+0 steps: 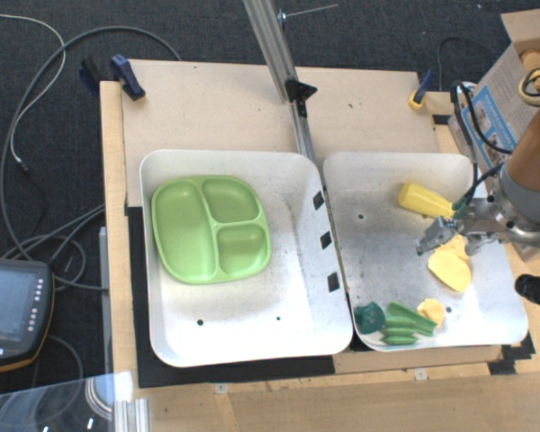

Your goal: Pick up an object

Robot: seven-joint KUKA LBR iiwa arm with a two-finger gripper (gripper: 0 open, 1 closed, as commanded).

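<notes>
Tool (441, 235) is low in the right bin (369, 268), between the yellow block (424, 200) and the pale yellow piece (452, 268) (can't tell how far it is open, nothing visibly gripped). Risk: coming down between the two, it nudges one aside and closes on air. Green toys (394, 320) lie toward the bin's near edge. Green plate (211, 229) sits in the left bin (175, 331).

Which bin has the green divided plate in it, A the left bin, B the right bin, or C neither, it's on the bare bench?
A: the green plate lies flat inside the left bin, while the right bin has the yellow and green pieces.
</notes>
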